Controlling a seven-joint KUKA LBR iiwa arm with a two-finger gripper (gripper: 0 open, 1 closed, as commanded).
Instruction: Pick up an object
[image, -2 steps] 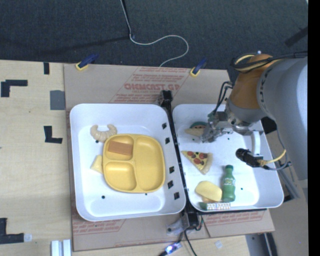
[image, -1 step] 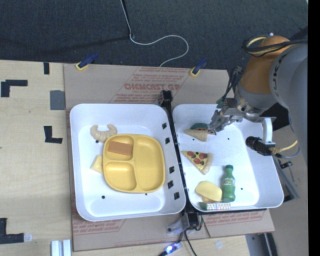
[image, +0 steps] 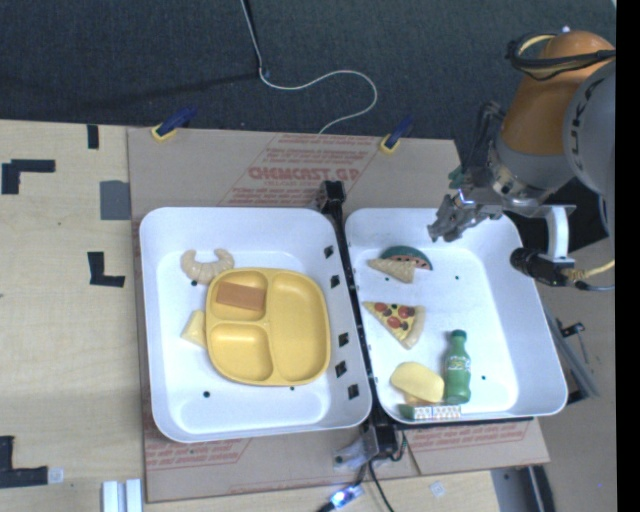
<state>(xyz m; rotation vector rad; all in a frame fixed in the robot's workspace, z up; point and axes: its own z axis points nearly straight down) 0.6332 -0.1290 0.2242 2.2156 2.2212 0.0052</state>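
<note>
Over the right bin's (image: 500, 395) far corner hangs the tool (image: 447, 226), nothing between its fingers; how far they are parted I cannot tell. Below it in that bin lie a pizza slice (image: 397, 320), a green bottle (image: 457, 367) and a yellow piece (image: 417, 381). A yellow tray (image: 290, 330) sits in the left bin (image: 170, 390).

The pale wooden surface (image: 60, 330) with black tape marks carries a flat brown cardboard sheet (image: 290, 170), clipped at its far edge. Two shallow white plastic bins, left (image: 165, 400) and right (image: 520, 330), sit side by side on the cardboard, touching.
</note>
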